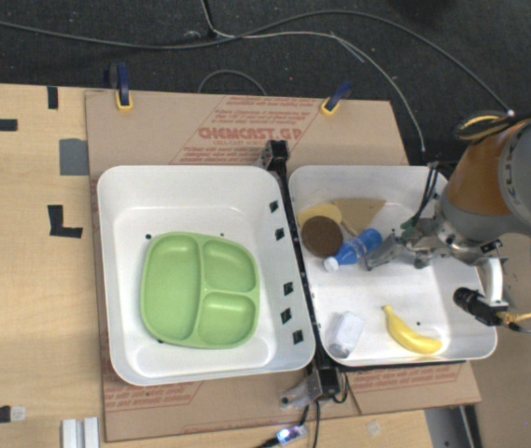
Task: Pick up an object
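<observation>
I see four candidates for the pick in the right bin [461,348]. A blue bottle [356,248] with a white cap lies on its side near the middle, cap toward the divider. Just to its left sits a brown round disc [321,236], overlapping a yellow round piece [323,215] behind it, and a tan wedge-shaped piece [358,211] lies flat beyond the bottle toward the far wall. Nearer the front wall I can make out a banana [411,332], lying flat with its curve open toward the far side, and a small clear-and-white packet [344,332] close to the divider, well apart from the banana.

The gripper [384,254] is down inside this bin, its grey fingertips just beside the bottle's blue end; from my view I cannot tell whether the fingers are spread or closed, nor whether they touch the bottle. The arm [489,189] reaches in over the bin's right wall, its orange band above the wrist.

In the left bin [116,194] rests a green divided plate [200,289] with three compartments, flat on the floor. Both bins sit on a cardboard sheet [246,124] clipped to the wooden bench [22,250].
</observation>
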Controlling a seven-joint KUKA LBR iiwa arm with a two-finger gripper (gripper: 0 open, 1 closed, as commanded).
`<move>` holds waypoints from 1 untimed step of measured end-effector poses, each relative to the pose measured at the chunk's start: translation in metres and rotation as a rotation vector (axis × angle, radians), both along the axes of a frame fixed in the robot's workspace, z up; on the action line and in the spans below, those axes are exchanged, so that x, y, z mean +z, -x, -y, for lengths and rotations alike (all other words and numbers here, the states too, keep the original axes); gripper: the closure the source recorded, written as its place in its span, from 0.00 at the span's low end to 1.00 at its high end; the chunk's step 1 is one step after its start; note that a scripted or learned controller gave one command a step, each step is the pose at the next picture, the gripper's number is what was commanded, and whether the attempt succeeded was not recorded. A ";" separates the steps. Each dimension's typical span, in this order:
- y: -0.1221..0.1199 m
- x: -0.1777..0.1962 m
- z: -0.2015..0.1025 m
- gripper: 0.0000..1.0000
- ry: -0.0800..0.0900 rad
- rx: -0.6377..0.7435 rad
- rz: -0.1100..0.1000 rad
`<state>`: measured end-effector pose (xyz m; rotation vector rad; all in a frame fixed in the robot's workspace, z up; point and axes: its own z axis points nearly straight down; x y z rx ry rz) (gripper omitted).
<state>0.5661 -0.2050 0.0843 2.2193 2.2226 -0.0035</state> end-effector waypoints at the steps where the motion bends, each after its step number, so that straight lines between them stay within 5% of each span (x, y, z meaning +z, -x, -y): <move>1: -0.001 0.012 0.001 1.00 0.003 0.000 0.004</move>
